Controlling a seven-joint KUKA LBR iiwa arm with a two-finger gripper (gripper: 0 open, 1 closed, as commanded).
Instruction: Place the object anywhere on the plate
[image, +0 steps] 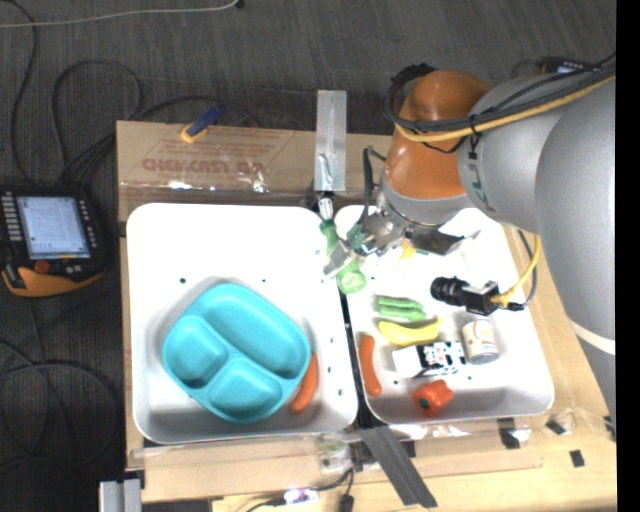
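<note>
A blue plate (235, 350) with three compartments lies in the left bin (160, 230), towards its front. My gripper (358, 245) hangs over the divide between the two bins, near their far end. It is shut on a long green toy vegetable (343, 262), which slants from the far left down to a darker green end over the right bin's inner rim. The vegetable is up and to the right of the plate, well apart from it.
An orange carrot (306, 385) lies against the plate's right edge in the left bin. The right bin (530, 390) holds a green pod (397, 303), a yellow banana (407, 328), a red sausage (369, 365), a white box (430, 356), a small can (480, 340) and a red-orange piece (432, 397).
</note>
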